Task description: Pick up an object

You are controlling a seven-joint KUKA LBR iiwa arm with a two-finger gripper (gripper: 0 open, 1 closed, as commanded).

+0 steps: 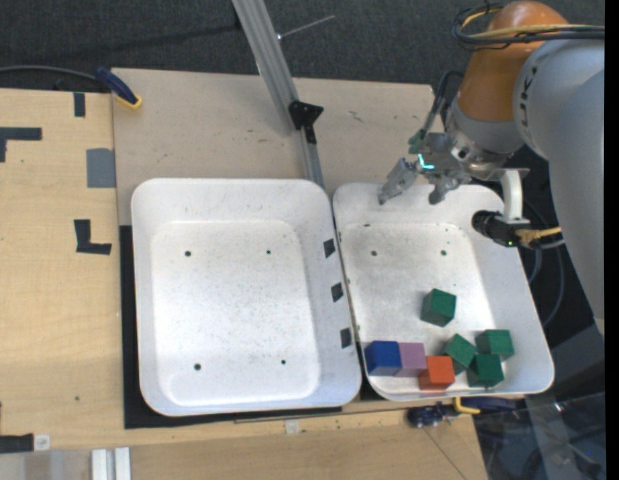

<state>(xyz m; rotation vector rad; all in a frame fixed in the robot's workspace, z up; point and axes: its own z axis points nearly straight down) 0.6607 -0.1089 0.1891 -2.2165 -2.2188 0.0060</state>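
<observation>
Candidate objects: seven small blocks lie in the right bin [509, 298], all toward its near end. One green cube [439, 306] sits alone, tilted, just up from the rest. Along the near wall stand a blue cube [383, 357] touching a pale purple cube [413, 356], then an orange cube [439, 371], and three more green blocks [479, 354] crowded close together at the near right corner. The left bin [239, 208] holds no blocks.

Gripper [414, 189]: above the far rim of the right bin, well apart from every block, its two fingers spread with nothing between them.

Step in hand, as judged: approach; no grasp has begun. The next move calls for travel toward the near end of the bin and a descent over one block. The lone green cube appears the simplest target, having free space on all sides; its tilt may require wrist alignment. The clustered blocks leave little finger room.

Markings: no brand, label or legible writing is found on blocks, bins or bench [49, 288]; only dark tape patches [86, 236] on the bench surface
</observation>
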